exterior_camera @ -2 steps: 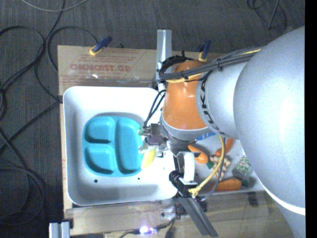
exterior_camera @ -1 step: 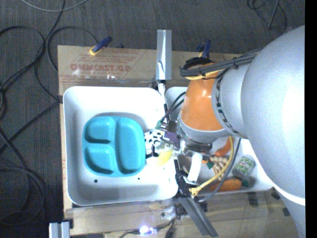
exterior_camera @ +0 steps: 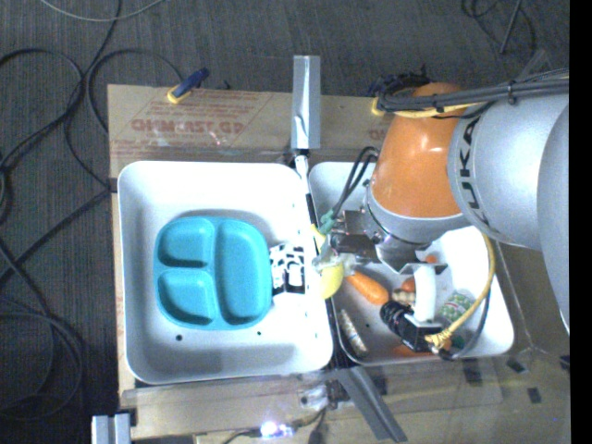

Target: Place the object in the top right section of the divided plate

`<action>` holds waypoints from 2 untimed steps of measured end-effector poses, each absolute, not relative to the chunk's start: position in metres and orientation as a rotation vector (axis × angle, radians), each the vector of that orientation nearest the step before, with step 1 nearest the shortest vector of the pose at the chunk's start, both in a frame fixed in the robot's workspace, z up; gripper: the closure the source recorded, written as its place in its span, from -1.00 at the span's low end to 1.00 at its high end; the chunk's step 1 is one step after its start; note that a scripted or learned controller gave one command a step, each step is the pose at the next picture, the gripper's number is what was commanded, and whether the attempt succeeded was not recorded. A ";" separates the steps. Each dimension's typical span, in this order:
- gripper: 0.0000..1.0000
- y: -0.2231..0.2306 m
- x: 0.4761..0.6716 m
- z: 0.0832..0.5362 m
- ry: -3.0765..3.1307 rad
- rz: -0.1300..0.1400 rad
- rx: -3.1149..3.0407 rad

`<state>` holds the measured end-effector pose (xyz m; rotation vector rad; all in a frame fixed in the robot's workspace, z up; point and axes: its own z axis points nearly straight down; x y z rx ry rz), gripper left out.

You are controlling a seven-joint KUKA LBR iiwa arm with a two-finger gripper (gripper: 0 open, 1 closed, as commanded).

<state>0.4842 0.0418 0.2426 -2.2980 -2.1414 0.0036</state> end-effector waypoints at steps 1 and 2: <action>1.00 0.088 0.484 0.311 -2.298 0.005 -2.143; 1.00 0.187 0.520 0.231 -2.197 0.010 -2.243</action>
